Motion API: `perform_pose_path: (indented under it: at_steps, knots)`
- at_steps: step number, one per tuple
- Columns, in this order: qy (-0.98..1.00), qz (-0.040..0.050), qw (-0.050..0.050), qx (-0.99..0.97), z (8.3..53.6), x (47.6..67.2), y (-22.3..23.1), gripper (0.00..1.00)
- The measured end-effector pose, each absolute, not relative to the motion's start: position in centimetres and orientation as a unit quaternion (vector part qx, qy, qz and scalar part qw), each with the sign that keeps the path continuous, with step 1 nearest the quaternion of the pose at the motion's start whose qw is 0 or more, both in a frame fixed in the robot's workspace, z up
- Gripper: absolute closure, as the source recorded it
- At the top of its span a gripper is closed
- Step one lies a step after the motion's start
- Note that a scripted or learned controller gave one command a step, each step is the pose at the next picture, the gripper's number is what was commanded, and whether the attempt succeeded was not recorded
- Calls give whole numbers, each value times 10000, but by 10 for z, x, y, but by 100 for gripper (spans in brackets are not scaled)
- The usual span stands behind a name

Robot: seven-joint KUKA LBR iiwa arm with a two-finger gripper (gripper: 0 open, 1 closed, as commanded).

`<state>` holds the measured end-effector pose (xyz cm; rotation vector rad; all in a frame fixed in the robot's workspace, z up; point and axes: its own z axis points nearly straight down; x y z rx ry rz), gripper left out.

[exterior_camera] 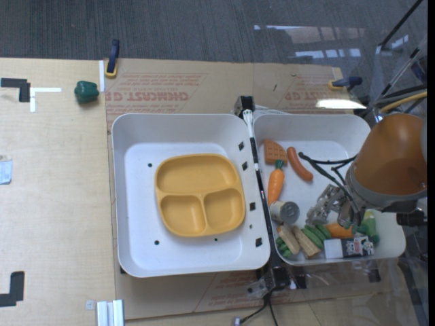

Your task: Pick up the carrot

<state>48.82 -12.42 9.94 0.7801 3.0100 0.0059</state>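
- On the far left of the worktop [54, 202] a small green object [86, 92] sits well apart from both bins and plays no part here.
- The left bin [129, 202] holds a yellow divided plate [200, 194], which stands clear of the job.
- The carrot [274, 184] lies in the right bin [319, 129], close against its left wall, with its green top pointing up the view and a waffle-like brown piece [274, 151] touching or almost touching that top.
- Just right of the carrot lies a red sausage [300, 164]; below it sits a small round tin [286, 212], then bread-like sticks [298, 241] and green pieces [315, 236] near the lower wall.
- The gripper [332, 206] hovers over the cluttered lower right of that bin, beside a second orange piece [338, 231]. I cannot tell how its jaws stand, as they are blurred against the clutter, and nothing is plainly seen between them.
- Risk: that orange piece sits nearest the jaws and could be taken for the carrot, so a wrong grasp seems likely.
- Risk: the carrot hugs the wall, so one jaw may strike the rim or have no room to slip behind it.
- Risk: the sausage and tin crowd the approach, and a descent slightly off could nudge them or push the carrot aside.
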Motion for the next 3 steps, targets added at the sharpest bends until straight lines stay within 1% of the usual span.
perform_pose_path:
  at_steps: [1,2,3]
  knots:
    - [9811,18,105,1934,97,485,-158,0]
    - [9800,27,143,1987,107,488,-159,100]
    - [9790,33,181,2029,117,490,-159,100]
